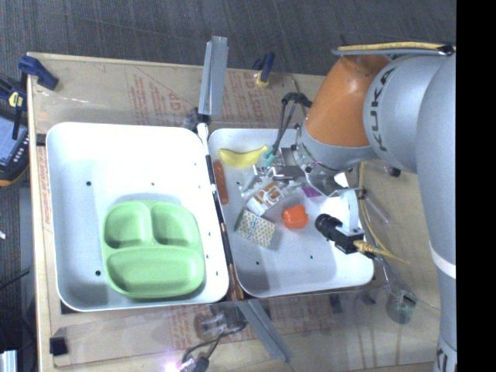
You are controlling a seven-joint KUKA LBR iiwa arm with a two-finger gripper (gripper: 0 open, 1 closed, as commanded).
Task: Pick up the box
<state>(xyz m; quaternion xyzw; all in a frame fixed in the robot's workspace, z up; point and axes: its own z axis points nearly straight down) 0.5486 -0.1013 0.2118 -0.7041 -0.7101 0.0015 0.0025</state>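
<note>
**Counter with two bins — arm over the right one**

Dark carpet runs along the top of the view, and below it sits the counter [116,91], faced with brown board. Two blue clamps [35,68] grip its far edge, and a grey metal rail [213,72] stands upright at the point where the two bins meet.

The left bin [62,208] holds one thing, a green divided tray [151,246] with three compartments, lying flat in the near part of the bin.

The right bin [310,266] is crowded at its far end. A yellow banana [242,156] lies by the far left corner, and a reddish-brown stick-shaped item [222,183] lies along the left wall just below it. The box [258,228] is a flat one with a pale, finely patterned face, turned at an angle near the middle of this bin's floor and closer to the left wall than to the right. Just beyond it is a white and orange packet [270,197], so close that I cannot tell whether the two touch. An orange rounded item [294,217] sits just to the right of the box, and a small purple thing [314,192] lies beyond that.

The arm [372,107] comes in from the right, its orange band above the far half of the right bin. The claw [266,180] hangs over the packet, between the banana and the box — whether it stands apart or together cannot be told from this angle. Nothing is seen clamped in it, and the box rests on the bin floor.
</note>
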